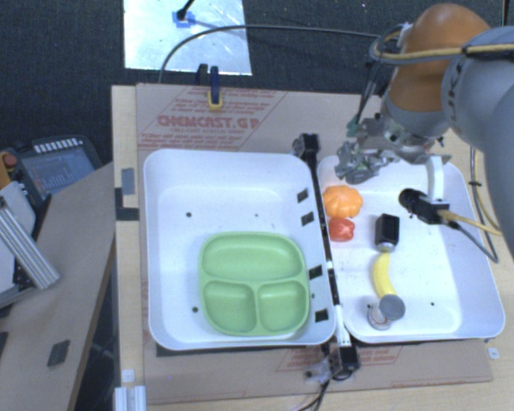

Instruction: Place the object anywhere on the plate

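Plate [254, 282], green and split into three compartments, lies nearest the camera, at about 5 o'clock in the white bin on the view's left [197, 195], flat on the floor, with nothing resting on it. Across the divider, in the bin on the view's right [463, 289], a grey round thing [387, 308] sits at 6 o'clock close to the near wall. The lower end of a yellow banana [381, 272] touches it, and the banana runs away from it towards 12 o'clock. Just beyond the banana lies a small black block [386, 231]. At 9 o'clock from the block, near the divider, is a small red thing [342, 229]. An orange round fruit [343, 200] lies just beyond the red one, touching it or nearly so, at about 10 o'clock in that bin and well apart from the plate. The gripper [356, 169] hangs just past the fruit at 12 o'clock from it, over the bin's far corner. Whether the claw is spread or closed cannot be told, nor whether it has hold of anything. The grey arm [488, 92] with its orange band [428, 45] leads off towards 2 o'clock. Farther back, a sheet of printed cardboard [214, 118] lies under the bins, with a blue and yellow clamp [212, 86] at its far edge. Farthest away is a shiny silver sheet [184, 24].
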`<state>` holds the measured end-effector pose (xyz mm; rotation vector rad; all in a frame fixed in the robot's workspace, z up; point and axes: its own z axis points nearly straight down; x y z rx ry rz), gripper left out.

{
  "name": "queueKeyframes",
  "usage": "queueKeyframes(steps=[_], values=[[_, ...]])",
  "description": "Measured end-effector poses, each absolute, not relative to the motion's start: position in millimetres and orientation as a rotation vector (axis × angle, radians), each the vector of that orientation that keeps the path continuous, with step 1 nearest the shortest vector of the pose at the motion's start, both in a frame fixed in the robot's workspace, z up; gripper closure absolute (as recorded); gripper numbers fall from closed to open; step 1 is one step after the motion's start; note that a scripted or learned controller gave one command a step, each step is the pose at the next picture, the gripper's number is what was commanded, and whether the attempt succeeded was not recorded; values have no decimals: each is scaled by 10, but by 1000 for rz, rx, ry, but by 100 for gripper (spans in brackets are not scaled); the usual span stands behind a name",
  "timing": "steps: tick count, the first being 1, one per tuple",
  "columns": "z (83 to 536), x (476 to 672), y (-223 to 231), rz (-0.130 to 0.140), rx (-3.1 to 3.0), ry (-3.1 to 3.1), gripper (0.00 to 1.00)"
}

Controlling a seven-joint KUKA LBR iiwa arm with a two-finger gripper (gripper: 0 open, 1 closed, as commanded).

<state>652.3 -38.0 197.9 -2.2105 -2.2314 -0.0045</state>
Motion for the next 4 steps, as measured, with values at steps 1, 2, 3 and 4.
queueKeyframes(steps=[1,2,3,4], values=[[2043,6458,248,-5,-2209,-2232,100],[2196,6422,848,-7,-2209,-2233,100],[2335,6482,1428,-9,-2210,-2233,100],[2142,6522,1661,-2,-2214,-2230,100]])
